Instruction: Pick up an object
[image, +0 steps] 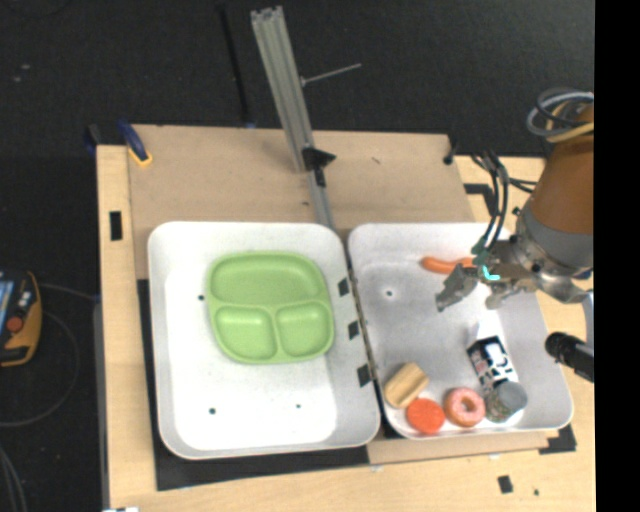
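Camera view, end effector (472, 290) open, just below carrot (438, 265)

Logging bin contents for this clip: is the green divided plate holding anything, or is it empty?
Empty. The green divided plate in the left bin shows three bare compartments with nothing in them.

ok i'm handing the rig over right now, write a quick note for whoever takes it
Pincer: over the upper part of the right bin, next to the orange carrot-like piece; nothing seen between its fingers, and open or shut is unclear.
Right bin, near edge: tan block, orange-red round piece, pink donut, grey round object, and a black-and-white item just above them.
Left bin: green divided plate.
Done: nothing lifted yet.
Left: grasp and lift one object; the carrot-like piece is closest.
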